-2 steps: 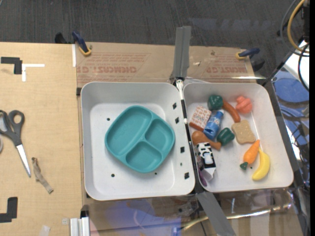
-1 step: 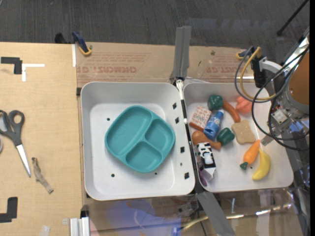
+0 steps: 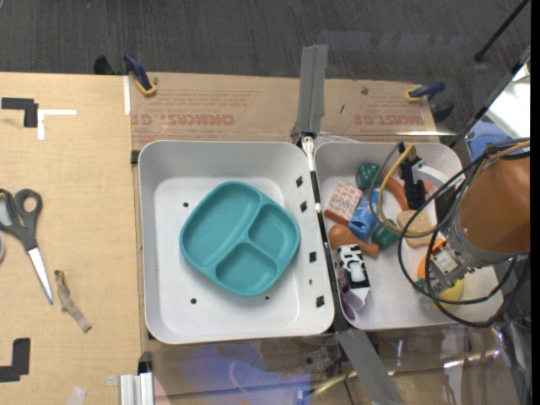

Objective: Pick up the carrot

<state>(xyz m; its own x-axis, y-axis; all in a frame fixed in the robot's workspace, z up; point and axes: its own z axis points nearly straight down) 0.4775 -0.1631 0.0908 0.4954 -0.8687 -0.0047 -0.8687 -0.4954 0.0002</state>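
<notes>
Left bin (image 3: 160, 251), centre frame: holds a teal divided plate (image 3: 240, 238). Right bin (image 3: 384, 310): cluttered with small toys. Arm (image 3: 498, 209) enters at right edge, over this bin; its gripper's state cannot be told. Carrot (image 3: 393, 191) lies in the right bin's upper part, among the toys.

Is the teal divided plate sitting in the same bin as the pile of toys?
No, the teal divided plate lies alone in the left bin, while the pile of toys is in the right bin.
</notes>
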